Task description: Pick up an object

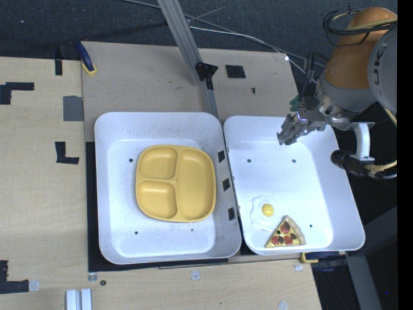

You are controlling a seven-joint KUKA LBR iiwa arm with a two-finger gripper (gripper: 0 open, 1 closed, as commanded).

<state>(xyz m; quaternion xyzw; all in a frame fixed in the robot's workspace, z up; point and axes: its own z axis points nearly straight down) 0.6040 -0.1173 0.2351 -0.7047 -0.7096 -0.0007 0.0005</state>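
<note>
The claw (288, 134) is being held over the far edge of the right bin (335, 192); its state cannot be told. A yellow divided plate (175, 183) is being carried by the left bin (113, 173). A fried egg (263, 212) and pizza slice (285, 233), touching, are lying at the right bin's near edge.

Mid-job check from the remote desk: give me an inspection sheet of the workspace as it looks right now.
Surface: tan bench bearing two shallow white bins side by side, with black tape marks.
Job's things: fried egg toy and pizza slice toy lie close together in the near part of the right bin; yellow divided plate lies in the left bin.
Clutter: nothing seen.
Grippers: claw sits over the far end of the right bin, apart from both toys.
Cables: thin wires run across the dark floor behind the bench.
Surroundings: grey metal pole slants in from the top.
</note>
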